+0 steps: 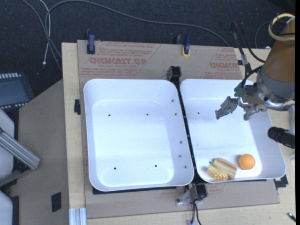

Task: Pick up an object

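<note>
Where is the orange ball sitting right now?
The orange ball lies in the right bin, near its front right corner, just right of the tan corn-like toy and well below the hand.

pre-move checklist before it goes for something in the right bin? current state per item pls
1. Targets present: orange ball and corn cob lie in the right bin, near its front edge. Ok.
2. Targets apart from each other: a small gap shows. Ok.
3. Gripper empty: nothing seen between its fingers. Ok.
4. Gripper over a target: it hangs above the bin's back half, away from both. Not ok.
5. Finger opening wide enough for the ball: cannot tell.
6. Corn cob clear of the bin wall: it sits close against the front rim. Not ok.
</note>
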Motion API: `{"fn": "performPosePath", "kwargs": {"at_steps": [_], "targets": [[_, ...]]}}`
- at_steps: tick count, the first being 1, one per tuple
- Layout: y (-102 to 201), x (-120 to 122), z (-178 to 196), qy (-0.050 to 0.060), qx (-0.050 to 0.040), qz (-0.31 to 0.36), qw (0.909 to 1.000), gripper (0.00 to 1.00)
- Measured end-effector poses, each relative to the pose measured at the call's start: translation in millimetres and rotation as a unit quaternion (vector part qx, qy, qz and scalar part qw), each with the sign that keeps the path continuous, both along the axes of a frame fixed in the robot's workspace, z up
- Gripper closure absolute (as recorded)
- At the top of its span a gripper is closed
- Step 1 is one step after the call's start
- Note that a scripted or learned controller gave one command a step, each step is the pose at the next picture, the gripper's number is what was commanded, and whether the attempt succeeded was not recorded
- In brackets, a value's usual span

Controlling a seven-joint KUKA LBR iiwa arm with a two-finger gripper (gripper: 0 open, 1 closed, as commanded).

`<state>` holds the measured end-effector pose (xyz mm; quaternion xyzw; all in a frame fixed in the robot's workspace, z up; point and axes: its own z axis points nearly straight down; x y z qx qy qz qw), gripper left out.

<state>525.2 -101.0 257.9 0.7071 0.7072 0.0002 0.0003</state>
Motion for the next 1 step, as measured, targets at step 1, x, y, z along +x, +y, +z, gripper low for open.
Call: {"fn": "performPosePath", "kwargs": {"at_steps": [1], "targets": [[82.6, -21.8, -64.7, 0.003, 0.0009, 0.003, 1.0000, 0.00]]}}
